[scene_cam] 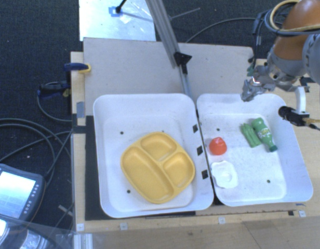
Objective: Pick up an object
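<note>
Camera view, 1 entry. We log the gripper [250, 93] at the far rim of the right bin [300, 183]; whether its jaws are released or clenched we cannot tell. Nearest candidate: green bottle [265, 134], lying flat in that bin, nearer us than the jaws and slightly right, long axis running diagonally toward the near-right corner. Red object [217, 146] and white piece [224, 174] lie farther off.

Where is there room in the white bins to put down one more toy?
The right bin has bare floor on its near right, past the green bottle. Its left side is crowded by the red object and the white object. In the left bin, the yellow tray leaves a bare strip along the far wall.
</note>
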Robot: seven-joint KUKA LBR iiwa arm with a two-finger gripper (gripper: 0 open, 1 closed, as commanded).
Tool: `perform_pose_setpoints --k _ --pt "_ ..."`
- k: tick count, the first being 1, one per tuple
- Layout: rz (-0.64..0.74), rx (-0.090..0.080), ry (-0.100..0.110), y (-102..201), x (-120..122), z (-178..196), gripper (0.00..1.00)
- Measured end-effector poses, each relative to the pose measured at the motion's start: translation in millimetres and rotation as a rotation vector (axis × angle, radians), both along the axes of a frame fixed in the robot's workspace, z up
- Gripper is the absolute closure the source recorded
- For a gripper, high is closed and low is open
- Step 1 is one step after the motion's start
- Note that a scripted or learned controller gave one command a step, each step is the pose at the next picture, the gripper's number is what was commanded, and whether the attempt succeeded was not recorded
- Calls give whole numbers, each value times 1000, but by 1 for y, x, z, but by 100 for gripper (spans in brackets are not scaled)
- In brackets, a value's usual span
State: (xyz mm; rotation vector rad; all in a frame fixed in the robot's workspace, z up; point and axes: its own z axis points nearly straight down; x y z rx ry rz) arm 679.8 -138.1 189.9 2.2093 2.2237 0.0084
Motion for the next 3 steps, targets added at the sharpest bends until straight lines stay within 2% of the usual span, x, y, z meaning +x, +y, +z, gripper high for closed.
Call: perform_pose_setpoints --k 1,2,3 --pt "2 0 2 0 2 34 100" --pt "5 3 7 61 -2 28 100" --pt "5 4 8 113 -17 31 100"
